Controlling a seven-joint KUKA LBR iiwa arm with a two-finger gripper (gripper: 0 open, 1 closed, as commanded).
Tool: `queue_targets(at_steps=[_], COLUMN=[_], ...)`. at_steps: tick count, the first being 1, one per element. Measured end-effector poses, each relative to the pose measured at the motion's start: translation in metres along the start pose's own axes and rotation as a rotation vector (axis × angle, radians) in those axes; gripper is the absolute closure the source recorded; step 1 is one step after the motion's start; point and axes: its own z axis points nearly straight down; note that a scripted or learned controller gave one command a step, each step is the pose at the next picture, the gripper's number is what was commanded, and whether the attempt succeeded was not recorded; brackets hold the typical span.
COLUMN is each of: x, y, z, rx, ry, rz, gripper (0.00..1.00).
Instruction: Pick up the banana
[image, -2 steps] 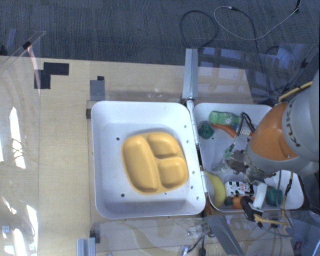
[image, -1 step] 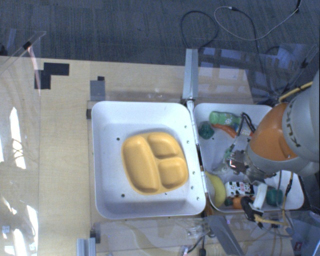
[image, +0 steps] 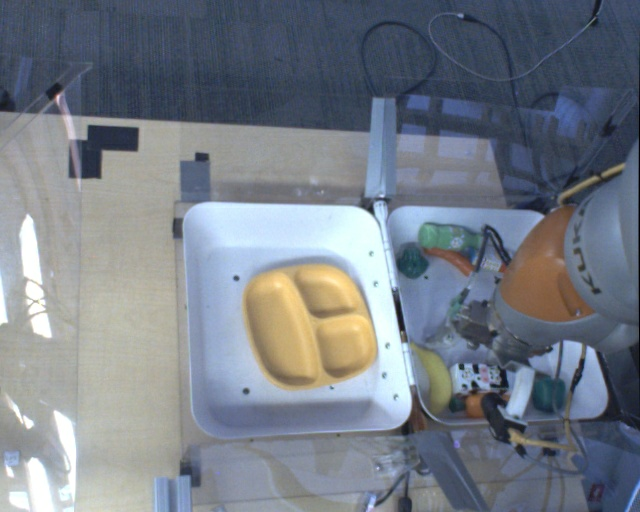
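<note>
The tabletop (image: 120, 300) looks like pale wood with a smooth, faintly shiny finish. Both bins, the left bin (image: 215, 300) and the right bin (image: 420, 222), seem to be smooth white plastic with a soft sheen. The yellow divided tray (image: 308, 322) looks like matt plastic. The banana (image: 433, 375) has a smooth, dull skin. The arm's orange band (image: 545, 275) is glossy.

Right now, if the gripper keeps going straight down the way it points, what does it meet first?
Probably the bare floor of the right bin, just above the banana. The gripper hangs over that white patch, the banana toward the bin's near-left corner. Depth is unclear from this slanted view.
</note>
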Motion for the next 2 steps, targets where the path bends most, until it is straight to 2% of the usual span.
queue_targets(at_steps=[2], x=[0.0000], y=[0.0000], z=[0.0000], rx=[0.000], ry=[0.000], rz=[0.000], gripper=[0.00])
